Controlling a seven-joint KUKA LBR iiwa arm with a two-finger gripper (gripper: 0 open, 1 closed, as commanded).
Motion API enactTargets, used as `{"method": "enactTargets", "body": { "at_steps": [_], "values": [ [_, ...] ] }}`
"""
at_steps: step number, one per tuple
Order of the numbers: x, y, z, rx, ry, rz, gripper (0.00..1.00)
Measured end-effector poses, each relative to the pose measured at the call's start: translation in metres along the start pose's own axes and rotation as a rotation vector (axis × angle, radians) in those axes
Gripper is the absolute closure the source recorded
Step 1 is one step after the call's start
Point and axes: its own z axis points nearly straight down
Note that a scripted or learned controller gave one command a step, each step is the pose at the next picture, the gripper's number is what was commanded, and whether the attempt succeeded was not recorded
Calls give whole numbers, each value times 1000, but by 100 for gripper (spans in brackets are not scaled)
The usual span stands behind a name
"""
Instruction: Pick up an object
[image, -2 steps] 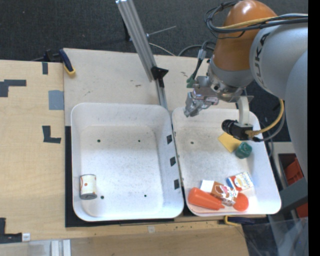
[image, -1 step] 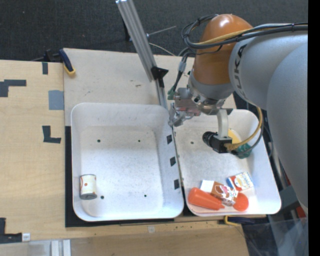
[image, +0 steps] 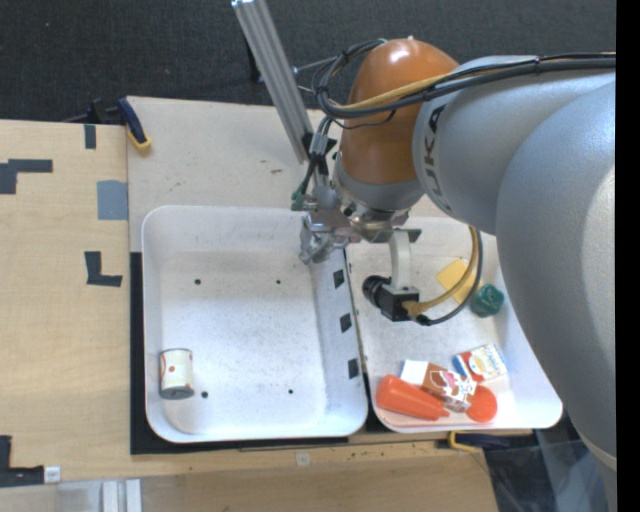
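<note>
A small white cylinder with a brown label (image: 176, 373) stands in the left bin (image: 240, 420) near its front left corner. The right bin (image: 520, 410) holds an orange carrot-shaped toy (image: 410, 398), a colourful packet (image: 450, 384), a small white and orange box (image: 483, 362), a yellow piece (image: 452, 272) and a teal piece (image: 488, 298). My gripper (image: 316, 240) hangs under the orange wrist band, over the back right corner of the left bin, close to the wall between the bins. Nothing can be seen held in it.
A black fitting with a yellow cable (image: 392, 298) hangs from the arm over the right bin. The arm's grey body covers much of that bin. A slanted metal rail (image: 280, 80) rises behind the bins. A blue and yellow clamp (image: 135, 125) lies at the bench's back left.
</note>
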Motion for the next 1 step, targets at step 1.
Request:
{"method": "enactTargets", "body": {
  "at_steps": [1],
  "values": [
    [5, 3, 22, 1, -3, 6, 100]
  ]
}}
